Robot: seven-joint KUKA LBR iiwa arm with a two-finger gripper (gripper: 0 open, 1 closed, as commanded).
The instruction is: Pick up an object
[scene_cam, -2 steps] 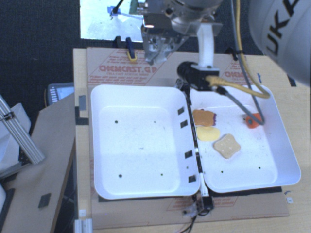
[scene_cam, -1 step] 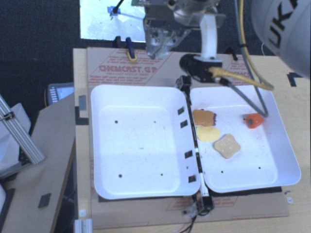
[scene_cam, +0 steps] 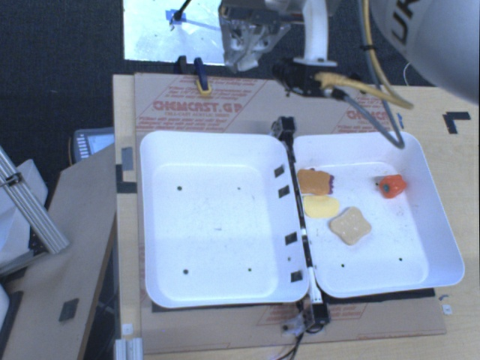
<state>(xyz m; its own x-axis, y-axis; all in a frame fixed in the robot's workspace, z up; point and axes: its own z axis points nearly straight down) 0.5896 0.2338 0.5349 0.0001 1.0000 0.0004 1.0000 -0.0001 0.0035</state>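
Camera view, fixed overhead, slanted. The gripper [scene_cam: 244,51] is being seen at the top of the frame, raised above the far edge of the bench, beyond the two bins. Its metal body is blurred against a bright reflective patch; how far the fingers are parted cannot be told, and nothing is being seen between them. No object is being touched by it. The grey arm [scene_cam: 435,28] is being seen entering from the upper right, with a yellow cable [scene_cam: 360,87] and a grey hose trailing from the wrist down toward the right bin's far rim.

The left bin [scene_cam: 150,223] is being shown as a shallow white tray with a few dark dots on its floor.

The right bin [scene_cam: 442,253] is holding four small objects, all lying in its far half. An orange piece with a purple edge [scene_cam: 314,181] is lying just beside the divider between the bins. A pale yellow flat piece [scene_cam: 321,206] is lying directly in front of it, touching or nearly so. A tan toast-shaped piece [scene_cam: 350,226] is lying just beside the yellow one, toward the right. A red-orange object [scene_cam: 391,186] is lying well apart from these, near the right wall.
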